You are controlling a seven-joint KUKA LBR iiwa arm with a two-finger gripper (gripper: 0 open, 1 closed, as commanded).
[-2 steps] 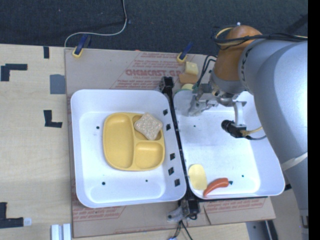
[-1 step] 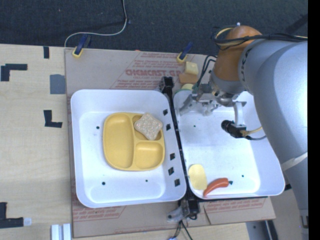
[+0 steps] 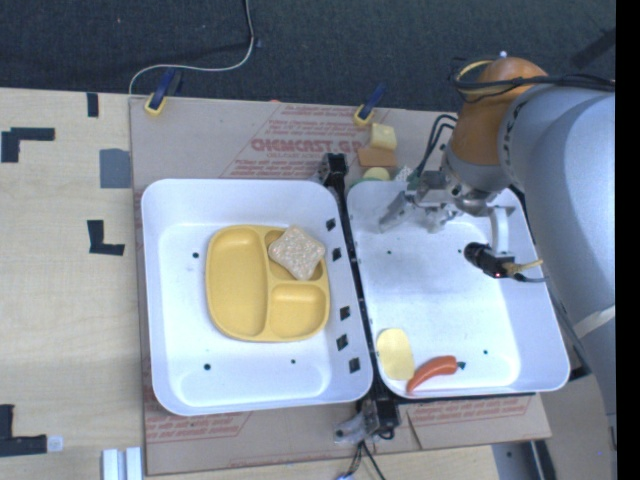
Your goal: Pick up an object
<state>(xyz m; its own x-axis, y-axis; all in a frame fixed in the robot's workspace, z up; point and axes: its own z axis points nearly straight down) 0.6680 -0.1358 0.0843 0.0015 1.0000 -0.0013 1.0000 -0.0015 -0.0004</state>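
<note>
Camera view: arm [image 3: 560,138] reached in from the right, orange band above the wrist, bent down over the far end of the right bin [image 3: 455,308]. Hand [image 3: 420,208] hung near the bin's back wall; open or clenched, can't tell. Objects sat at the near edge: orange sausage [image 3: 432,371] beside a yellow piece [image 3: 395,351], well apart from hand. Left bin [image 3: 170,298] held a yellow tray [image 3: 262,283] w/ a cracker [image 3: 297,252].

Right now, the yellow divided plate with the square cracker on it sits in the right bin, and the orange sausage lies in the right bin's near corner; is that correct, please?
Not quite. The camera view shows the yellow divided plate, with the square cracker on it, in the left bin, not the right one. The orange sausage does lie in the right bin's near corner.
</note>
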